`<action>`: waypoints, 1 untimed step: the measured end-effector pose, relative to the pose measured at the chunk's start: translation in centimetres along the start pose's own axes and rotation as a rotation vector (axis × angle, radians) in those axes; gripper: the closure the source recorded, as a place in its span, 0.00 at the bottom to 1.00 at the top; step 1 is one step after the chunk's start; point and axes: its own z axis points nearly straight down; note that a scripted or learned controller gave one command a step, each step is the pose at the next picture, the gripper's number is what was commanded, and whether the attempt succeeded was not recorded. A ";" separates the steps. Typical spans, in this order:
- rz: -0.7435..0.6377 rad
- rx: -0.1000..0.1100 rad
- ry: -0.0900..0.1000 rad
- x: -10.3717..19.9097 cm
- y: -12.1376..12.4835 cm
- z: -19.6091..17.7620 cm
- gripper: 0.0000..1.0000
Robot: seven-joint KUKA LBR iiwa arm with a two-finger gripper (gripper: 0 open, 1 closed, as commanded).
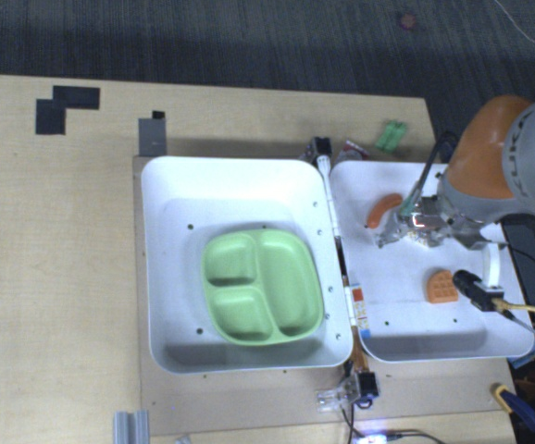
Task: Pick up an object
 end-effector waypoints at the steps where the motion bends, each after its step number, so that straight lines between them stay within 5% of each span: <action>1: -0.002 0.007 0.003 3.8 3.0 1.2 0.00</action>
